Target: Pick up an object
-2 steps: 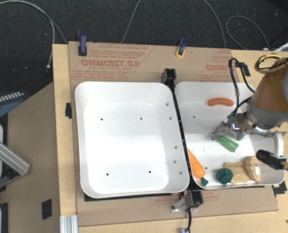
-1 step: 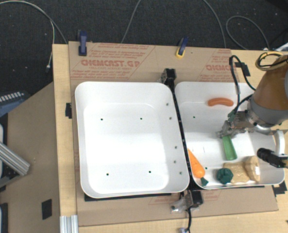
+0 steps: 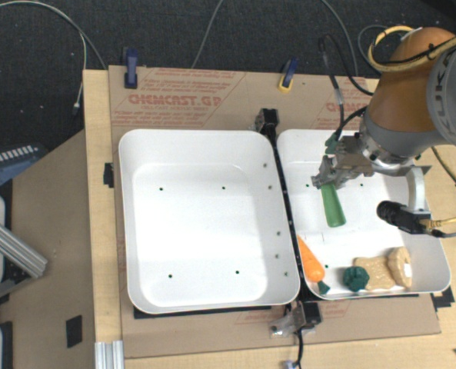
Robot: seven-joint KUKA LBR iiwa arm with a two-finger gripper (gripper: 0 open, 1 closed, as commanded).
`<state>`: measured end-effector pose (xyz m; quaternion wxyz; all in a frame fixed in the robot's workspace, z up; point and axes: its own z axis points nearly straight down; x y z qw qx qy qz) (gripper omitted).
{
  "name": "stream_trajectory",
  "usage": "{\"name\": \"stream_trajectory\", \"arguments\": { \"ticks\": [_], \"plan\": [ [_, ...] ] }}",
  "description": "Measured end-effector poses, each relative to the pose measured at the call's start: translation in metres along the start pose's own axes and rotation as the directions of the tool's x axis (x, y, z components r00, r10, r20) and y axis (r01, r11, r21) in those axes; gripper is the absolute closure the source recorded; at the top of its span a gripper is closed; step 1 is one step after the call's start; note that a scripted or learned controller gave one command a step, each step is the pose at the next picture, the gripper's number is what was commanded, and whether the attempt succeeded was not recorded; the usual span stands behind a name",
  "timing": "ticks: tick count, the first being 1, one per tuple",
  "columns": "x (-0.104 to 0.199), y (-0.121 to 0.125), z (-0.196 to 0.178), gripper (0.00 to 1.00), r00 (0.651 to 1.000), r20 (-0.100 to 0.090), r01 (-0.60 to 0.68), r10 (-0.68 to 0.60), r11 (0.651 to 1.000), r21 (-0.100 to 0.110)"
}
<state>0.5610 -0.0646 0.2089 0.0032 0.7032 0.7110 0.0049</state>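
The brown tabletop [image 3: 97, 206] carries two white bins side by side. The left bin [image 3: 204, 221] sits well apart from the pincer, off to its left. The right bin [image 3: 435, 271] lies under the pincer. The big grey and orange arm [image 3: 412, 83] comes in from the right and bends down over the right bin. The pincer [image 3: 332, 177] hangs at its tip, above the upper half of that bin. A green stick [image 3: 334, 204] points down and away from the pincer, and its top end sits right at the pincer tips. I cannot tell if the pincer is spread or pressed together, or if it pinches the stick. Below the pincer, near the bin's front edge, lies an orange carrot [image 3: 311, 261]. To the right of the carrot sit a tan block [image 3: 376, 274], a small tan piece [image 3: 401, 266], and a dark green lump [image 3: 357, 277].
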Motion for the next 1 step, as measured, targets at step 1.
{"name": "stream_trajectory", "arguments": {
  "ticks": [1],
  "plan": [
    [0.0746,-0.0042,0.0040,1.00,1.000,0.000,-0.004,0.004,1.000,0.012]
  ]
}}
